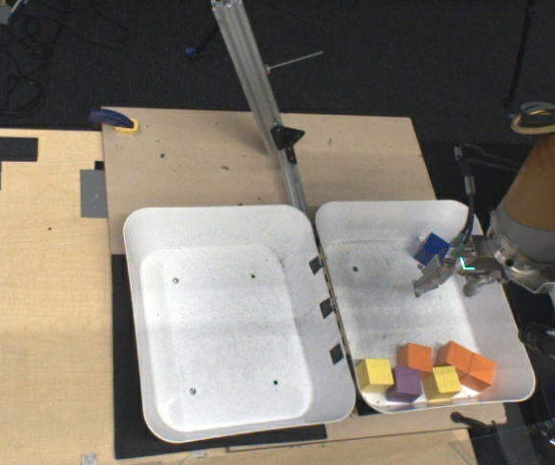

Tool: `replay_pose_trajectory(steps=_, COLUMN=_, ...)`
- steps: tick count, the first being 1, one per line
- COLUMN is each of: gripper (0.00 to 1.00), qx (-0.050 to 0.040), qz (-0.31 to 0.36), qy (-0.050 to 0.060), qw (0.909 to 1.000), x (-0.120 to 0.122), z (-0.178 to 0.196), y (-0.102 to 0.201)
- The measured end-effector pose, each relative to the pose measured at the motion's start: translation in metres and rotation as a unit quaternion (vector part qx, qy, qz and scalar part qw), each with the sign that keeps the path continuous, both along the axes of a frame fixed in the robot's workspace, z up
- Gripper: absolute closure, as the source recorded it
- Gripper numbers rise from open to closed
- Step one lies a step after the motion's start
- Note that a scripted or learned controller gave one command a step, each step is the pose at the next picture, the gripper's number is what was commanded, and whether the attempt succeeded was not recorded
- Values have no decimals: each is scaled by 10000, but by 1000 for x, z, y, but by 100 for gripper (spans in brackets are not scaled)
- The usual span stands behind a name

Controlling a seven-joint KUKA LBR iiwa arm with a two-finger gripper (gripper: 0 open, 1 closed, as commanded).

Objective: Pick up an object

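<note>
A blue block (432, 248) lies in the upper right of the right bin (374, 231). My gripper (448, 282) hovers just below and to the right of it, and stands open with bare bin floor between its fingers. One dark finger (428, 280) points left, close under the blue block. Along the bin's near edge sits a cluster of blocks: a yellow one (376, 372), a purple one (408, 385), an orange one (415, 357), a second yellow one (442, 383) and two more orange ones (469, 364).
The left bin (161, 231) sits beside the right one, joined by black clips (323, 306) along the shared rim. A slanted aluminium rail (258, 95) rises behind the bins. The arm's orange band (539, 187) is at the right edge.
</note>
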State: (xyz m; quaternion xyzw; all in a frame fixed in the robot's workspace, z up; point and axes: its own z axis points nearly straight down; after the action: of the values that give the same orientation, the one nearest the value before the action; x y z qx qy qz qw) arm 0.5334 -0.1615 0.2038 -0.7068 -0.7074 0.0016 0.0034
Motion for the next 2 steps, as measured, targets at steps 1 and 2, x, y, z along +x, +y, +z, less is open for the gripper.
replay_pose_trajectory(steps=1, gripper=0, qx=-7, qz=-16, qy=-20, qw=10000, x=1, z=2, y=-1)
replay_pose_trajectory(steps=2, gripper=0, qx=3, qz=-11, qy=12, qw=10000, x=-3, z=-58, y=8)
